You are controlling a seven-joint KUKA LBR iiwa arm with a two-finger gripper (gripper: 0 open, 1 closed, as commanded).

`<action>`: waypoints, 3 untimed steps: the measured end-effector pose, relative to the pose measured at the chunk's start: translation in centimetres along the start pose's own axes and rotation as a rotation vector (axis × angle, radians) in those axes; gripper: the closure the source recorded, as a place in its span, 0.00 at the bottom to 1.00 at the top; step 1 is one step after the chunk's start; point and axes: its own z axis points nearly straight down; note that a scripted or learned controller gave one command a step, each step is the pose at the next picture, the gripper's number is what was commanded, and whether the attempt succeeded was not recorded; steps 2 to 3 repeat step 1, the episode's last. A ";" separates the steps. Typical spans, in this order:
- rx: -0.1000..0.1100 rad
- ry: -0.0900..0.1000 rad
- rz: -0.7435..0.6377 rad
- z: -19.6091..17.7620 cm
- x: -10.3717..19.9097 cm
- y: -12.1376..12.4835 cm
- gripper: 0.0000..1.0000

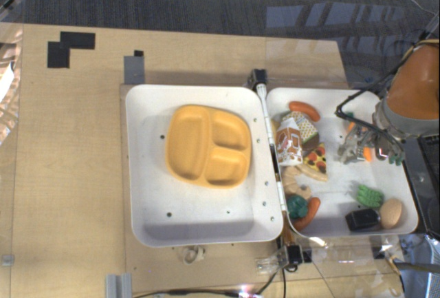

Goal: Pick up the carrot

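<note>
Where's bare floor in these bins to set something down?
Left bin: bare floor all around the yellow tray, widest along the near wall. Right bin: a mid patch between pizza slice and green toy; its left side is crowded.

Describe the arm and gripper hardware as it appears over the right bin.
The arm shows as a rounded orange band above a grey wrist collar. A black cable loops out from the wrist on its left. Below sits the gripper, a small cluttered metal assembly, silver-grey with small orange and green bits. Finer detail is too small to make out.
</note>
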 end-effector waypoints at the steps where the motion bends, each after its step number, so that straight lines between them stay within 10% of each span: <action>1: 0.000 0.002 0.085 0.0 -0.6 0.1 0.00; 3: 0.000 0.002 0.085 0.0 -0.6 0.1 0.00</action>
